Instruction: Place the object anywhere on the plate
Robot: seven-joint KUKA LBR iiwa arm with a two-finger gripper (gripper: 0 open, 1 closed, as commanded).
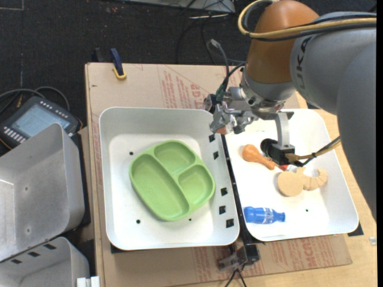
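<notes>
The plate (172, 180) is plain light green against its white bin (119, 136). The other bin (329, 211) is white too, holding an orange toy (257, 155), a tan round piece (291, 185) and a blue bottle (263, 215).

**Around the plate**

The divided plate (172, 179) lies in the left bin (114, 130). Everything else lies in the right bin (335, 211). The toy drumstick (257, 155) is right of the plate and slightly behind, the round cookie (291, 185) farther right, and the bottle (263, 215) right and in front.

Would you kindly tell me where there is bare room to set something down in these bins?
All three compartments of the green plate lie bare, as does the left bin around it. In the right bin, the near right corner is free; its middle is crowded by the orange drumstick, tan pastries and blue bottle.
</notes>
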